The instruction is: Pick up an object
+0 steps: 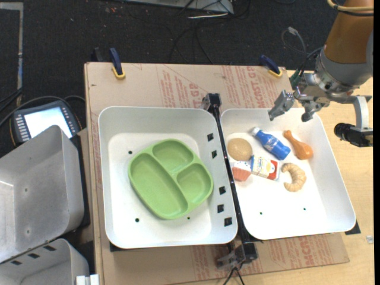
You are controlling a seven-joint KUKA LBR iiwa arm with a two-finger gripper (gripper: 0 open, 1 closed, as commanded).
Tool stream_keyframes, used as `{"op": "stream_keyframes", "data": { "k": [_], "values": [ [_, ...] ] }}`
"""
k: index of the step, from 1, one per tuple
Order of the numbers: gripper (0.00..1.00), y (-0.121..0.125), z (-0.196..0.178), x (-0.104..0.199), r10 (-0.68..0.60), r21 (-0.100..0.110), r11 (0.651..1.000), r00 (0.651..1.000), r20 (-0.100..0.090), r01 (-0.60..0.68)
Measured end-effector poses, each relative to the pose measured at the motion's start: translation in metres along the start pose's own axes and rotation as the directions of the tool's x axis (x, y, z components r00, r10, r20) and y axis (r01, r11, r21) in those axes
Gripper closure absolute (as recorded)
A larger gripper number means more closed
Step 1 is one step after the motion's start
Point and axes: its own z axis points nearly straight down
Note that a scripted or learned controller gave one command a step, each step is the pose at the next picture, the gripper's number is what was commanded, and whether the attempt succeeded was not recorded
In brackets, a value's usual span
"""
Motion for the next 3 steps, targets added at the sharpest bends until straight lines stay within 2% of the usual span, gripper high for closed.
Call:
{"op": "stream_keyframes", "data": {
  "k": [1, 2, 3],
  "values": [
    [0.00, 0.002, -0.006, 0.000, -0.002, -0.011, 1.000, 1.000, 0.002, 0.002],
    [0.00, 0.005, 0.038, 0.002, 0.000, -0.007, 1.000, 1.000, 0.002, 0.000],
    [0.00, 0.004, 0.102, 0.005, 0.001, -0.004, 1.000, 1.000, 0.001, -0.001]
  ]
}}
